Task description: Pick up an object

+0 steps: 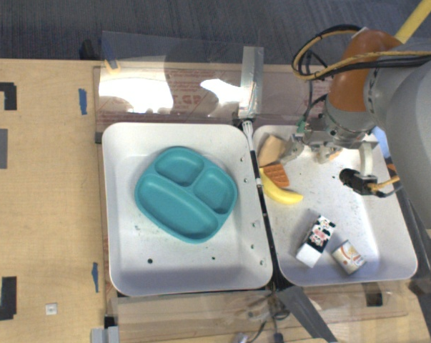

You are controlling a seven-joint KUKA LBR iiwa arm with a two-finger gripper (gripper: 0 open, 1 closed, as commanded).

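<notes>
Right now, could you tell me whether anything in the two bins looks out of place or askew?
Nothing stands out. The teal divided plate lies flat in the left bin; the banana and small items lie loose in the right bin.

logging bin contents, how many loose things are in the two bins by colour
teal: 1, the divided plate
yellow: 1, the banana
orange: 1, the wedge
tan: 2, the bread slice and small can
black and white: 1, the carton
total: 6
</notes>
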